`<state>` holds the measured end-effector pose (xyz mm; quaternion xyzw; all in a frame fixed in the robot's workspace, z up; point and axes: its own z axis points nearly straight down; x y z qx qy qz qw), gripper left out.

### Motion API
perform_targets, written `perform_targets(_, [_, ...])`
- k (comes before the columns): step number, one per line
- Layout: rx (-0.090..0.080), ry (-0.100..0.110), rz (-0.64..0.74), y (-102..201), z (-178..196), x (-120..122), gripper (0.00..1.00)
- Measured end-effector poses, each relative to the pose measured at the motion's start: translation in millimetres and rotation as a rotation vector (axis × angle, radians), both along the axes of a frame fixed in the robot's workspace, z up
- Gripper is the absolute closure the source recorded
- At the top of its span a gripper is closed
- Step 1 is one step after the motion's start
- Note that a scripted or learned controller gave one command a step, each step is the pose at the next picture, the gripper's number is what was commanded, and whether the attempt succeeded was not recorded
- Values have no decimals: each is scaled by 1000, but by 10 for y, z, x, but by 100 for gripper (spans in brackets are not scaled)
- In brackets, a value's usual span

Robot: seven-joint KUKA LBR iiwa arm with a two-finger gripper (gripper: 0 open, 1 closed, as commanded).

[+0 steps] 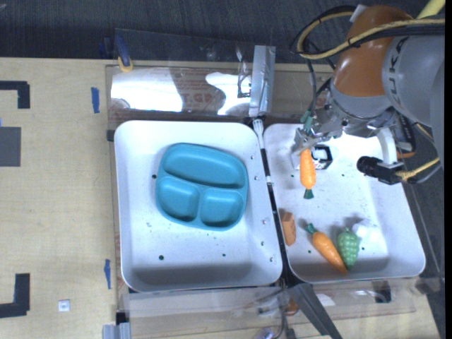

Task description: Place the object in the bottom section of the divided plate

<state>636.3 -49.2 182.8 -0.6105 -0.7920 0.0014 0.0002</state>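
Observation:
The blue divided plate (201,184) lies in the left bin (134,246), with one long section at its far side and two smaller ones at its near side. In the right bin (395,224), a small orange carrot (307,171) hangs lengthwise with its green tip pointing toward the near side. Its upper end sits between the fingers of my gripper (311,147), which is shut on it. The gripper stands over the far left part of the right bin, just right of the wall between the bins.
A second carrot (326,248) and a green bumpy fruit (348,246) lie near the right bin's front. A small brown piece (289,228) rests against that bin's left wall. The arm and its cables (381,62) cover the far right.

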Motion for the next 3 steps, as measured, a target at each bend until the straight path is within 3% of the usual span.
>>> perform_targets(1, [5,-4,95,1234,0,312,100])
perform_targets(2, [3,2,341,1188,62,-508,100])
perform_targets(3, [2,-4,144,1313,320,319,100])
